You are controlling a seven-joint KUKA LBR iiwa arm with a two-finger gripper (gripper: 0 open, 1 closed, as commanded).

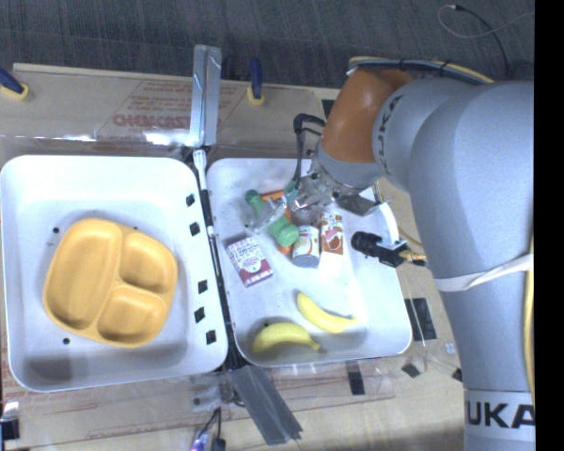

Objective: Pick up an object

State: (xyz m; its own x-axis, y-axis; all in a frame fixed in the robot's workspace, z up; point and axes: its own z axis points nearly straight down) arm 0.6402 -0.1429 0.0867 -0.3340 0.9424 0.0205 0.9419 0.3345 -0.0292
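Nearest you, two bananas [284, 337] lie along the near edge of the right bin [381, 332], one at the rim and a second banana [323, 315] just beyond it, curved, light and smooth-skinned, so you'd want to take either across its middle, not at a tapering tip. Further in sits a small flat carton [249, 258], stiff but thin and awkward to pinch lying flat. Now look at the cluster at the far side: a little can [305, 246], a red-labelled packet [333, 235], something green [283, 230]. Your hand [307, 198] hangs right over that huddle, and I cannot tell whether it is spread or closed from here. Things there touch each other, so a clean bite looks tricky; the can is rigid but slippery. Over left, the yellow divided tray [108, 280] sits in its own bin [19, 186].
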